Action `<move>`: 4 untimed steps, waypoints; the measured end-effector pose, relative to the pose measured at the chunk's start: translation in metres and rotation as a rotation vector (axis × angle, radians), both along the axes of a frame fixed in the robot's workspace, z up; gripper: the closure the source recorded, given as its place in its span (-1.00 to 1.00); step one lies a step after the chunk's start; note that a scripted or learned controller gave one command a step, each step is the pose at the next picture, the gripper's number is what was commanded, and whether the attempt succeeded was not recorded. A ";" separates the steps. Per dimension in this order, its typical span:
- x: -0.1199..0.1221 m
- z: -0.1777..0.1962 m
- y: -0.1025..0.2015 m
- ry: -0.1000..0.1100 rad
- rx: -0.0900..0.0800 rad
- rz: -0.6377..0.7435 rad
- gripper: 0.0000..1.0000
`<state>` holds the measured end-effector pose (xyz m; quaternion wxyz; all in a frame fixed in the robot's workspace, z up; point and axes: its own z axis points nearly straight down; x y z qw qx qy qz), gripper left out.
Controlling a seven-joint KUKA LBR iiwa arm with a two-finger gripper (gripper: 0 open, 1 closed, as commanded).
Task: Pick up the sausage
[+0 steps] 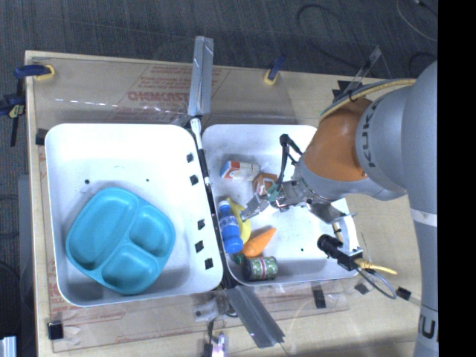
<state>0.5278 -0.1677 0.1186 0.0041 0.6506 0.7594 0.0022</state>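
Observation:
The sausage (266,179) is a small reddish-brown piece in the right bin (297,136), just right of a white and red carton (239,170). My gripper (257,198) is low in that bin, directly in front of the sausage and partly covering it. The grey arm with its orange band (338,151) reaches in from the right and hides the bin's right side.
In the right bin, along its left wall, lie a blue bottle (230,230) and a yellow banana (240,213). Nearer the front are an orange carrot (259,242) and a green can (261,268). The left bin (74,143) holds a blue divided plate (119,240).

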 end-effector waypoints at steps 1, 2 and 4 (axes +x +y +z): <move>0.059 0.041 -0.033 0.013 0.002 -0.097 -1.00; 0.003 -0.015 -0.024 0.016 0.003 -0.070 -1.00; 0.013 -0.023 -0.042 0.016 0.004 0.012 -1.00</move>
